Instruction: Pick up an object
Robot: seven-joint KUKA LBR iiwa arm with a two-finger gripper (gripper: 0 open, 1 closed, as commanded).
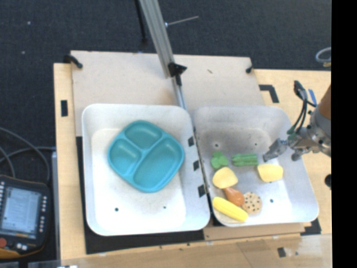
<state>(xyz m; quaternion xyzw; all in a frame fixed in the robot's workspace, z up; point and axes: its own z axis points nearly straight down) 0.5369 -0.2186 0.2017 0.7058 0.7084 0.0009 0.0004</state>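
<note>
So you've got two white bins side by side on the bench. The left bin (100, 205) has a blue divided plate (146, 155) lying flat in it, pretty much in the middle.

The right bin (295, 205) is where all the small stuff sits. Toward the middle there's a green piece (220, 161) and just right of it a second green piece (245, 160), close but whether they touch is hard to say. Nearer to you from those is a yellow chunk (225, 177). Right of that, apart from it, sits another yellow chunk (270, 172). At the near edge you've got an orange bit (235, 195), a cookie (252, 203) beside it, and a long yellow piece (230, 209) lying along the bin's near rim, all bunched together.

Your gripper (283, 149) comes in from the right and hangs over the right side of that bin, just above and far of the right yellow chunk. One grey finger (273, 149) points down-left toward it. Honestly I can't tell if the fingers are spread or closed from this angle, and nothing shows between them.

A metal rail (159, 35) runs from the far side toward the gap between the bins.
</note>
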